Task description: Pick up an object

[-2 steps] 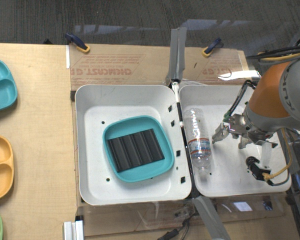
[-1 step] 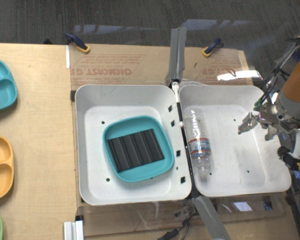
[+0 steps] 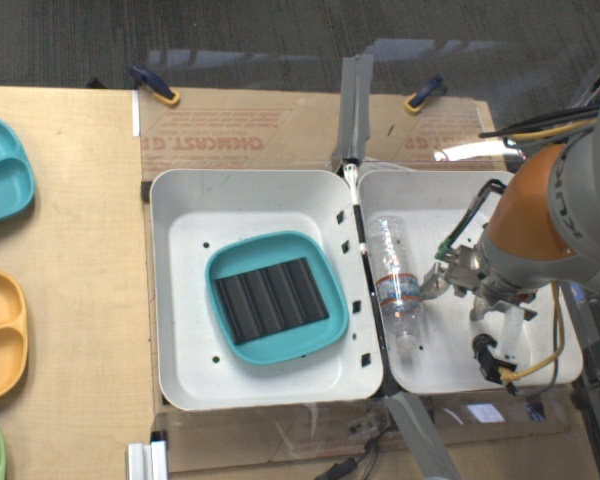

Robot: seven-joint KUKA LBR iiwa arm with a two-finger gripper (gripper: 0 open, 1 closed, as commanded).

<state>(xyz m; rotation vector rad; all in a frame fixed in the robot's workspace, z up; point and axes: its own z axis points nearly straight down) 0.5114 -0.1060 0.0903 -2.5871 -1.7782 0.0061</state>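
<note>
Right bin (image 3: 435, 373): bottle (image 3: 395, 280) beside end effector (image 3: 470, 286).

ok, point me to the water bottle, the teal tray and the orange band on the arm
water bottle (image 3: 395, 286), camera view, on its label.
teal tray (image 3: 276, 252), camera view, on its far rim.
orange band (image 3: 528, 208), camera view, on its upper face.

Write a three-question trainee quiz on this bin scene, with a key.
1. True or false: the clear plastic bottle lies in the right bin.
2. What sits in the left bin? A) teal tray B) red cup C) sponge
3. Fill in: the band above the wrist of the arm is ____.

Key: 1 true; 2 A, the teal tray; 3 orange.
</note>
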